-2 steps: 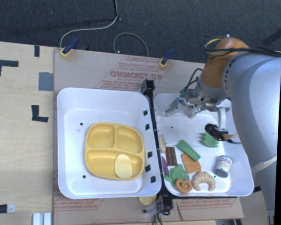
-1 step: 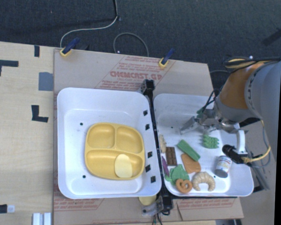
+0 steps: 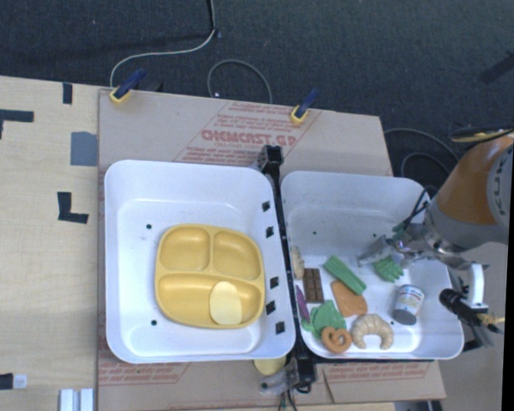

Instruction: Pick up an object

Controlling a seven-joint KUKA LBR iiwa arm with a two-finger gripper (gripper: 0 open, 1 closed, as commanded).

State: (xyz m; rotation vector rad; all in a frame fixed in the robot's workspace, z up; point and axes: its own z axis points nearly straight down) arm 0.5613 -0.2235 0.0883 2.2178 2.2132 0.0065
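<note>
My gripper [image 3: 382,252] reaches in from the right, low over the right bin [image 3: 344,192], and its fingers look open with nothing between them. A small green toy piece [image 3: 389,270] lies just below and to the right of the fingertips, close to them. Other toy foods lie along the bin's near half: a long green piece [image 3: 344,274], a brown chocolate bar [image 3: 313,285], an orange wedge [image 3: 348,299], a green leafy piece [image 3: 327,317], a small pretzel [image 3: 336,338], a croissant [image 3: 372,331] and a small can [image 3: 406,303].
The left bin [image 3: 129,194] holds a yellow divided plate [image 3: 186,252] with a pale yellow disc [image 3: 227,304] in its near compartment. A black divider [image 3: 277,236] separates the bins. The far half of the right bin is bare white floor.
</note>
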